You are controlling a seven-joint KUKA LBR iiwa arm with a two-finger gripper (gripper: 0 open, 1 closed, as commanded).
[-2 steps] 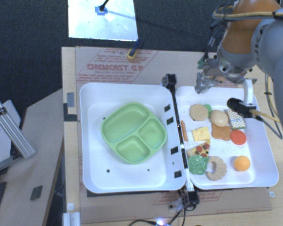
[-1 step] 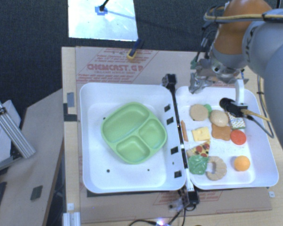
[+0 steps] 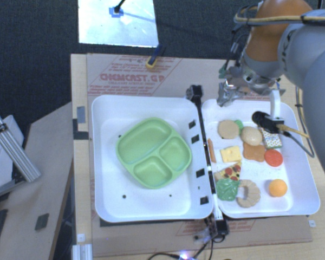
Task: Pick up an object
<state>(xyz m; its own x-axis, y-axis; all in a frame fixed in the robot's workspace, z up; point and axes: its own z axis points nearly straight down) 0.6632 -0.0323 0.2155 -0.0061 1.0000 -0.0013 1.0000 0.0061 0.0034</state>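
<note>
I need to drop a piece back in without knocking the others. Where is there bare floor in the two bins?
The left bin has bare floor all around the green divided plate, widest at its far corners. In the right bin, food crowds the middle; free strips lie along the near-right edge past the orange ball and at the far end under the hand.

The arm (image 3: 309, 42) runs off the right edge; its gripper (image 3: 226, 97) is too small to tell finger spacing.
</note>
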